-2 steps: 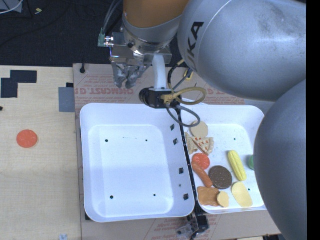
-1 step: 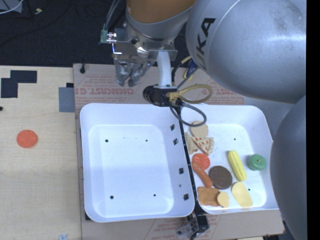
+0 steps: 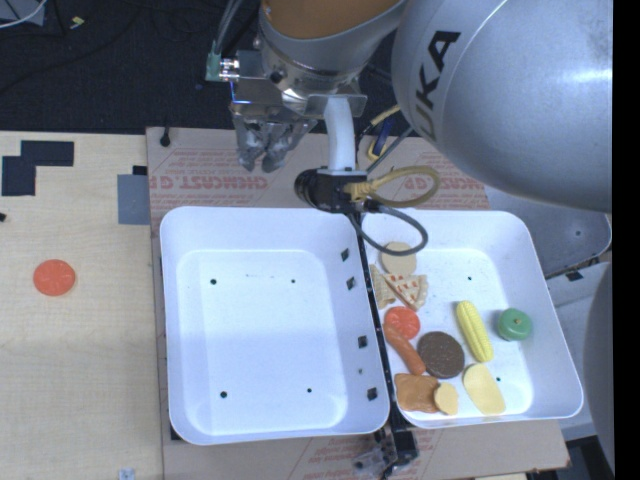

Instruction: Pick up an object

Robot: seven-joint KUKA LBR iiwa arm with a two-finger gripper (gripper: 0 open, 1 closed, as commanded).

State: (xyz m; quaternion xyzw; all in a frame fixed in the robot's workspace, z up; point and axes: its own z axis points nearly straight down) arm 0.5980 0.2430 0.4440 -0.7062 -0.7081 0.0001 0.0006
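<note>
My gripper [image 3: 268,152] hangs raised over the far rim of the left bin [image 3: 180,268], its fingertips bunched together with nothing between them. The toy food lies in the right bin [image 3: 520,248], well to the gripper's right and nearer the camera. There I see a beige round piece [image 3: 398,258], a cracker-like wedge [image 3: 402,289], a red tomato [image 3: 402,322], an orange carrot [image 3: 406,352], a brown disc [image 3: 440,354], a yellow corn cob [image 3: 473,330], a green knob [image 3: 514,324], a pale yellow piece [image 3: 484,389] and an orange bun [image 3: 416,393].
The big grey arm fills the upper right. A black fitting with a looped cable [image 3: 385,190] sits over the divider between the bins. On the wooden bench at left lie an orange disc [image 3: 54,278] and dark flat shapes [image 3: 131,198].
</note>
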